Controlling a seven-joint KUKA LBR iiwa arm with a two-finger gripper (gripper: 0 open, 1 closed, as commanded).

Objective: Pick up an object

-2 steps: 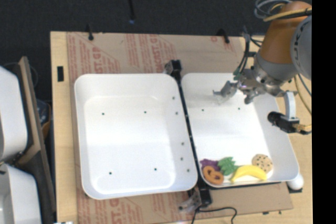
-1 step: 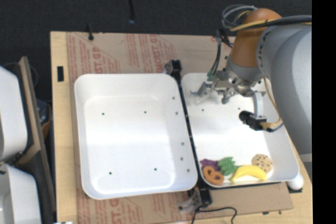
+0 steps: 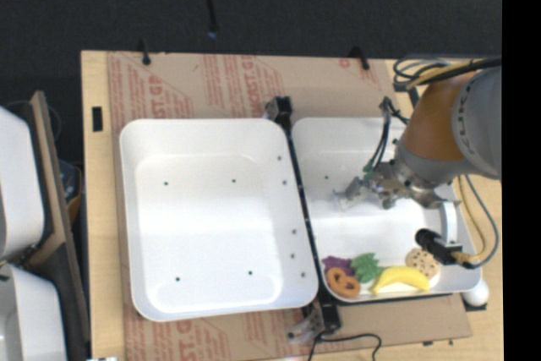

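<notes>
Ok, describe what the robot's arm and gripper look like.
The arm is a thick, rounded grey tube with a wide orange band above the wrist. Thin dark cables run along it and loop near its top. The gripper is a small grey metal piece, too blurred for detail.

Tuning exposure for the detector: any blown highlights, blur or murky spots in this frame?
Camera view: the two shallow white plastic bins, left and right, glare near-white, walls hard to separate from floors; the claw is small and soft-edged; the yellow toy banana and green toy piece read clearly; the background above the bench is almost black.
</notes>
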